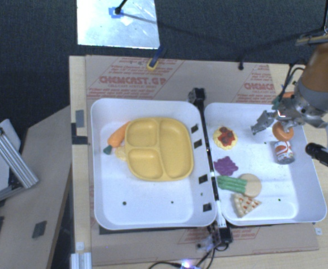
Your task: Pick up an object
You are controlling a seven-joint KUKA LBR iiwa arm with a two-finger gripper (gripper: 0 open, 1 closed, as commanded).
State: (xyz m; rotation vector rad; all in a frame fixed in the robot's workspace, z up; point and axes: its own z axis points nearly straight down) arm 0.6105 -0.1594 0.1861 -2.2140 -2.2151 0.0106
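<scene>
Right bin point(312, 206), near edge: a pie slice point(246, 205), then a cookie point(251, 184) touching a green piece point(231, 183). Further back — purple grapes point(226, 165), a can point(283, 152), a small pizza point(225, 137). Gripper point(276, 122) hovers above the far side, beside an orange ring point(282, 131) — finger state cannot be told.

The bench point(80, 167) carries two white bins (side by side): left point(108, 206), right point(304, 200)
</scene>
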